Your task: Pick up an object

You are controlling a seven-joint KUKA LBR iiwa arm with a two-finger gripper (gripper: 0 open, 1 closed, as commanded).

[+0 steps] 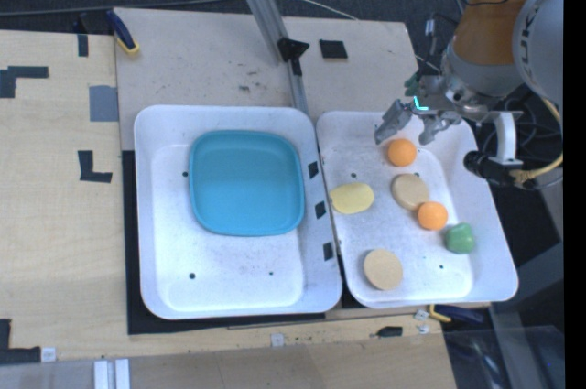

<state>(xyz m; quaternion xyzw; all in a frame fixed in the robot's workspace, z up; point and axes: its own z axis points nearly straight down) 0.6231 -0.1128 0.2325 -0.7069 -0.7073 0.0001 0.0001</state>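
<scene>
Nearest the camera, well below the pincer (408,127): a round tan disc (383,268) at the front of the right bin (485,282); what it is, can't tell. Behind it and to the right, a small green lump (460,238), blurry, near the bin's right wall. Closer to the pincer: an orange ball (432,215) touching a tan oval piece (410,191), and left of those a pale yellow oval (352,198) by the divider. Directly under the pincer: a second orange ball (401,152), sitting on the bin floor just below the fingertips. Pincer is open, fingers spread to either side above that ball, nothing between them. Whether the tips touch the ball, can't tell. Left of the pincer, well apart: left bin (160,277) with a blue square plate (246,181) lying flat in it. Arm (513,12) is cut off at the right edge; cables partly hide the wrist. Far back on the table (55,213): a slanted metal bar (265,3), top cut off.
</scene>
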